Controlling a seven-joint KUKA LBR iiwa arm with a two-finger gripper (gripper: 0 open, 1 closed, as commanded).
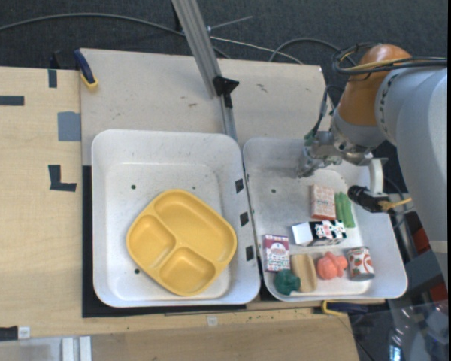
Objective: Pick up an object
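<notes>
The bench (158,96) bore two shallow white bins side by side. The left bin (109,201) contained one item: a yellow tray (182,241) with three compartments, lying flat and turned at an angle, in the near half of the bin.

The right bin (274,171) contained eight small items, all gathered in its near right portion. One tan packet with a reddish top (322,200) lay farthest back, with one green stick-shaped item (346,210) just beside it on the right. Nearer lay one black-and-white patterned carton (327,232), touching one small white block (301,234) on its left. Along the front edge, left to right, were one dark red box (276,252), one dark green lump (288,281), one tan oblong piece (304,271), one orange-pink lumpy item (331,266) and one red-and-white can (359,262) lying on its side. That made nine items in the right bin on recount.

Printing was visible on the red box, the carton and the can, but none was legible.

One arm (417,119), grey with an orange band (368,81), reached in from the right and bent down over the back of the right bin. The gripper (313,160) hung over bare bin floor, behind the tan packet and apart from every item. Whether it was apart or together could not be told. No item was seen in it.
</notes>
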